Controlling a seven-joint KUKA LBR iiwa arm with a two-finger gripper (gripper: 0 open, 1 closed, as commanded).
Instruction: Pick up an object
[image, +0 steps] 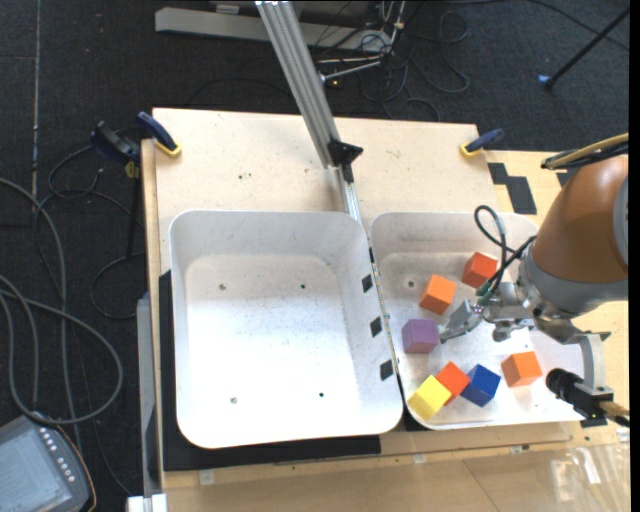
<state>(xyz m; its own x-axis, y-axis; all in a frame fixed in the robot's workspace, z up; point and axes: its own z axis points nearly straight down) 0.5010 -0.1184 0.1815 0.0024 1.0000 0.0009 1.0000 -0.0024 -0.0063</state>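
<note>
Pale speckled bench, clamps at back corners, over dark carpet strewn with cables. Gripper above right bin; finger state unreadable.

Two shallow white plastic bins side by side, right bin holding seven small cubes, purple foam cube leftmost, small blue foam cube nearer the front

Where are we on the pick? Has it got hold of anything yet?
Done: the arm has reached into the right bin, and the gripper is low among the blocks, beside the purple block. In hand: nothing that I can see between the fingers; their state is unclear. Left: grasp and lift. All blocks, including the yellow one, rest on the bin floor.
</note>
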